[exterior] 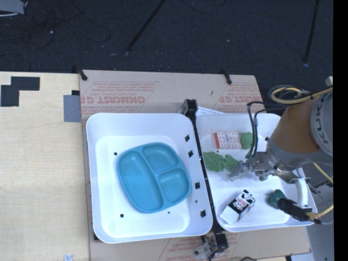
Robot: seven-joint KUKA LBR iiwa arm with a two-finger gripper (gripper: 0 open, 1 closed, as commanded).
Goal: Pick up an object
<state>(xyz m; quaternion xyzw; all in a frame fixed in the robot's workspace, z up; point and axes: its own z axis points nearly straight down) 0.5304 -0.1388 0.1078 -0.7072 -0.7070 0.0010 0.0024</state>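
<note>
Two shallow white plastic bins side by side on worktop (43, 162). Left bin (103, 140) – smooth blue three-compartment tray (153, 175), rounded corners. Right bin (261, 213) (lower right of frame) – leafy green piece (217, 161), flat orange-and-white packet (226, 140), small black-and-white carton (239, 205) lying tilted, dark green tool (283, 201). Claw (243, 168) low beside leafy piece; cannot tell whether clenched or released.

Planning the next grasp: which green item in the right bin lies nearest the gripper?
The leafy green piece, just left of the gripper; the other green items sit farther away.
</note>
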